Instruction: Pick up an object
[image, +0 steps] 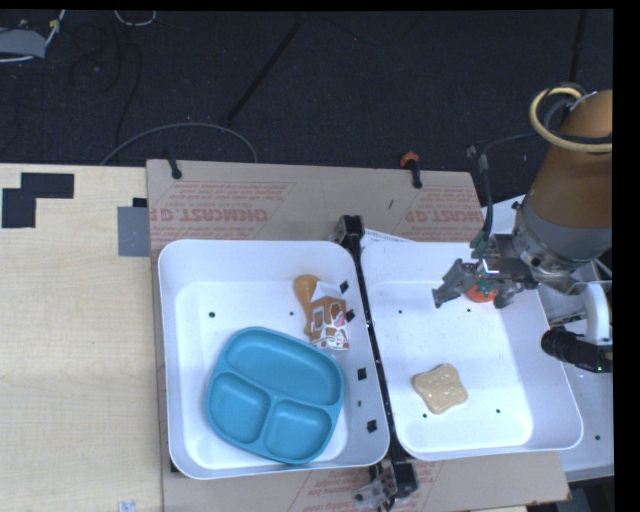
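Here — gripper (470, 287) over right bin (540, 425), small orange obj (483, 293) betw fingers.

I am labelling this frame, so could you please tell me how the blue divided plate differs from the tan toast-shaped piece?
The blue divided plate lies in the left bin; the tan toast-shaped piece lies in the right bin. The plate is far larger. The plate has three compartments; the piece looks like a flat slab. Both lie flat, apart from the gripper.
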